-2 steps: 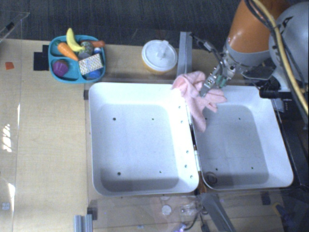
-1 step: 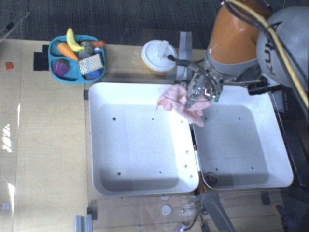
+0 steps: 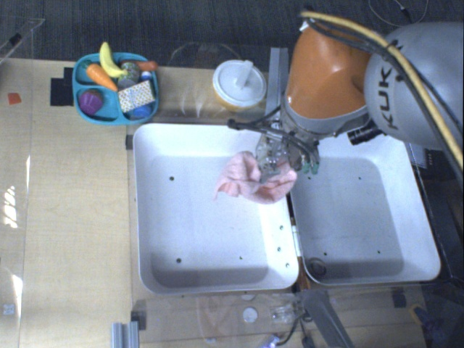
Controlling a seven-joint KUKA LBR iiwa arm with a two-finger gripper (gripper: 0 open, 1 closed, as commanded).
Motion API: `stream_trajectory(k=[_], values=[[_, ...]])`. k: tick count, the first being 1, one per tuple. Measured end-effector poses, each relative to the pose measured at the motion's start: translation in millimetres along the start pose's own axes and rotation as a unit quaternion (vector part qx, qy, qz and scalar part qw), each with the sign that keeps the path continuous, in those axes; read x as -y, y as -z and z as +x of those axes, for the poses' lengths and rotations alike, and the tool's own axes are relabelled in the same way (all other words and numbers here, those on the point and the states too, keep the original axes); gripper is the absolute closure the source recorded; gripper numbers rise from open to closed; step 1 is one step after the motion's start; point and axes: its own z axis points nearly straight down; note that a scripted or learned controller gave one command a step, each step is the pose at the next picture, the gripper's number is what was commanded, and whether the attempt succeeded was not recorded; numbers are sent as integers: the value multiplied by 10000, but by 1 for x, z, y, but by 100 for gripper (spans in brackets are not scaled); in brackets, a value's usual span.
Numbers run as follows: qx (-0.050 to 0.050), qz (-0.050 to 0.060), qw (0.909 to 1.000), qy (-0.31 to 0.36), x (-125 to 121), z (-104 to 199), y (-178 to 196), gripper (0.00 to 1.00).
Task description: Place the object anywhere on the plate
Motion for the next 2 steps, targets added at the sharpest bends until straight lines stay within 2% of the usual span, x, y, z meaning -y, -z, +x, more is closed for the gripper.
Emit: stream_trajectory(k=[1, 2], values=[[8, 1, 10000, 6, -39, 33, 4, 100], [11, 0, 10000, 5, -38, 33, 4, 0]])
